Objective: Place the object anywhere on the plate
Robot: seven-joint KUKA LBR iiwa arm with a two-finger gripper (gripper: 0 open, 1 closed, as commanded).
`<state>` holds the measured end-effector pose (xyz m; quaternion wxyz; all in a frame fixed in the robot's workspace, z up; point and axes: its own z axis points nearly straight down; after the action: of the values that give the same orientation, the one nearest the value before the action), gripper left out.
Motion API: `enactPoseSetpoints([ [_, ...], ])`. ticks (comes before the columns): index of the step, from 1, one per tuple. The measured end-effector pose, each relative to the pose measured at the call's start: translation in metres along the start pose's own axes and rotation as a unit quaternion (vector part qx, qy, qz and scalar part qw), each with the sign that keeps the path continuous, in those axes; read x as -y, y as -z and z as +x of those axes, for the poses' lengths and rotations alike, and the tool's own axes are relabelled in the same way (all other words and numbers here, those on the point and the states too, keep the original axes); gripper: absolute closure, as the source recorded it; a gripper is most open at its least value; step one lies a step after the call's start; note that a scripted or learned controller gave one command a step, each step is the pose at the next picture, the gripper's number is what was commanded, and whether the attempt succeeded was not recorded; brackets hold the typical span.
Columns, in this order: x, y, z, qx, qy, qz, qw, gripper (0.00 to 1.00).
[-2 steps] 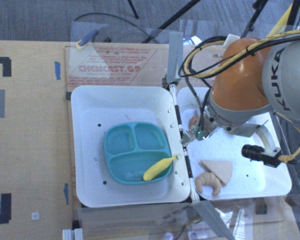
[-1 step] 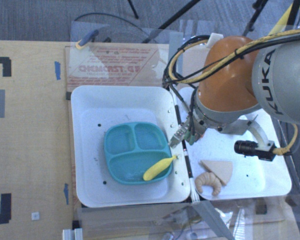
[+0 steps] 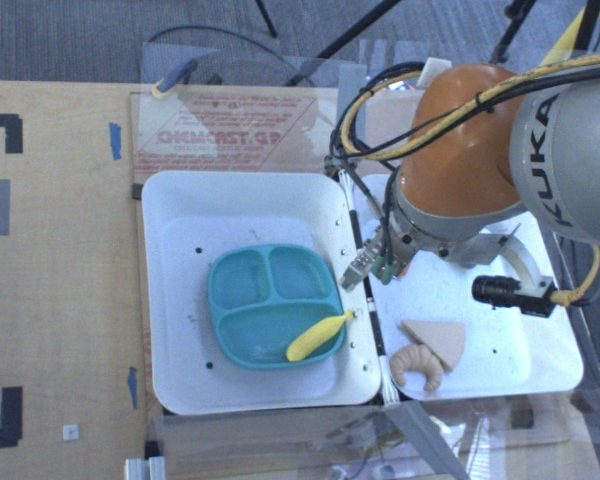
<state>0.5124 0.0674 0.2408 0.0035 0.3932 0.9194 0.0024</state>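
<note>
Yellow banana lying on the teal plate, at its lower right rim, in the left bin. Gripper over the bins' shared edge; finger state impossible to tell.

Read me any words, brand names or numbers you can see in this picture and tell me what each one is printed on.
"KUKA" in dark letters, partly cut off, on the grey arm.
Red lettering on the clear sheet behind the left bin: too blurred to read.
The teal plate and banana carry no text.
</note>
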Motion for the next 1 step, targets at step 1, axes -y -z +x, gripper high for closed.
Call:
enactPoseSetpoints([
  [1,-0.0088,-0.0363,0.0117,-0.003,0.229,0.002,0.9735,1.0],
])
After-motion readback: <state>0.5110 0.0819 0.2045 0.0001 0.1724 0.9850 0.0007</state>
